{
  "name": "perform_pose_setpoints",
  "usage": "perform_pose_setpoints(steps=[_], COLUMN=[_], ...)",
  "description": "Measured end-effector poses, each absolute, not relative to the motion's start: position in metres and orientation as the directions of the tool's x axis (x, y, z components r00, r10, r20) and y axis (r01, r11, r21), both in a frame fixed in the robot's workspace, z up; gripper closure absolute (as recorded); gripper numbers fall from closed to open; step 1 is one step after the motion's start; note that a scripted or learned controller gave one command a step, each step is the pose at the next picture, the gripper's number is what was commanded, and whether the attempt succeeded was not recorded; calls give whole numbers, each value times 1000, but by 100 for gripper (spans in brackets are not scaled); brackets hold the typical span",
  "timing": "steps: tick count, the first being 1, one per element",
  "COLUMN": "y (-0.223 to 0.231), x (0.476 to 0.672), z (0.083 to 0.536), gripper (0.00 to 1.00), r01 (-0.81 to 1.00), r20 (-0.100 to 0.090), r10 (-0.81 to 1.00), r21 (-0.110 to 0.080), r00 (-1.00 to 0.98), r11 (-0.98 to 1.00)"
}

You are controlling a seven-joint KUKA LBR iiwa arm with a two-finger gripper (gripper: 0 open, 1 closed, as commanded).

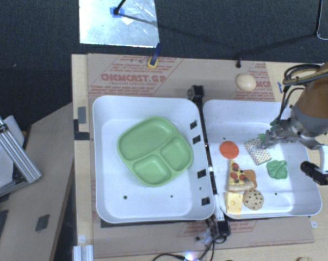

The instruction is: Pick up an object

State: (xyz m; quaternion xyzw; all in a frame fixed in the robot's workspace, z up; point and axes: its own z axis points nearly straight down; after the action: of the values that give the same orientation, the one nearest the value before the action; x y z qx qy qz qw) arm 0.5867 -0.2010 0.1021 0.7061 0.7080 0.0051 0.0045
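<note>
The right bin [294,203] holds several toy foods: a red-orange round slice [229,149], a checkered cracker [258,152], a green leafy piece [277,169], a pizza slice [240,177], a yellow cheese square [234,202] and a cookie [254,199]. My gripper [268,138] reaches in from the right and sits low over the cracker's upper right corner. It looks close to or touching the cracker. The arm's orange band [316,99] rises behind it.
The left bin [106,200] holds a green divided plate [154,151]. A beige egg-shaped object [245,81] lies on the cardboard behind the right bin. A black clamp ridge [203,145] separates the bins. A dark part of the arm [316,173] overhangs the right bin's right rim.
</note>
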Motion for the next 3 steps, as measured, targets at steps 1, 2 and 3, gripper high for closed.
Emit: perform_pose_setpoints(steps=[1,2,3], y=[-199,-200,-155], x=[588,590,587], z=[167,222,230], gripper=[100,100,100], r01=[1000,1000,1000], r20=[-3,-3,1], r10=[1000,1000,1000], r21=[8,8,3], r00=[-5,-5,-9], r11=[5,5,9])
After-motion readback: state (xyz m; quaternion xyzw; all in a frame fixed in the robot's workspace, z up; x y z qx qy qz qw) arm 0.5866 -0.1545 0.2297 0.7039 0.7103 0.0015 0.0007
